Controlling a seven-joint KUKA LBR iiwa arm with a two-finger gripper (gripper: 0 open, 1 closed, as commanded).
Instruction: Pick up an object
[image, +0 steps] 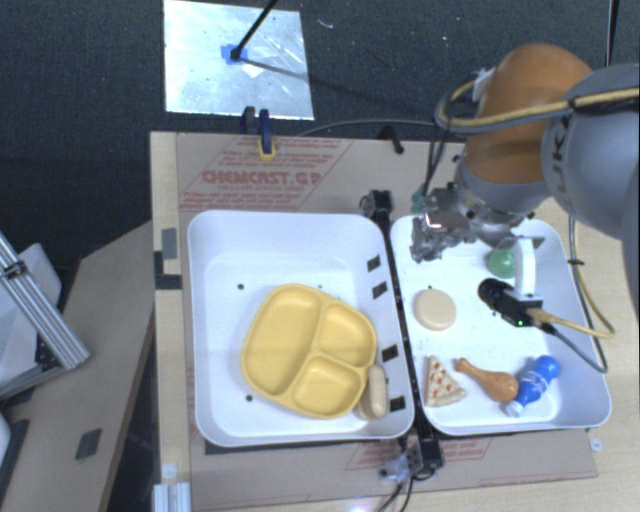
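There are two white bins. The left bin holds one yellow plate with three parts, and nothing is on the plate. One small bread roll lies against it.

The right bin holds five toys, one of each. One is a round cookie. The pizza slice is just in front of the cookie. The chicken leg is in front of the cookie and to its right. The blue bottle is farther right, touching the chicken leg. A green thing is behind the cookie, to its right.

The gripper is just behind the cookie, over the back of that bin. I cannot tell if it is spread apart or squeezed together.

The brown board under the bins, behind the cookie and off to its left, says "CHEMCAST GP" in red.
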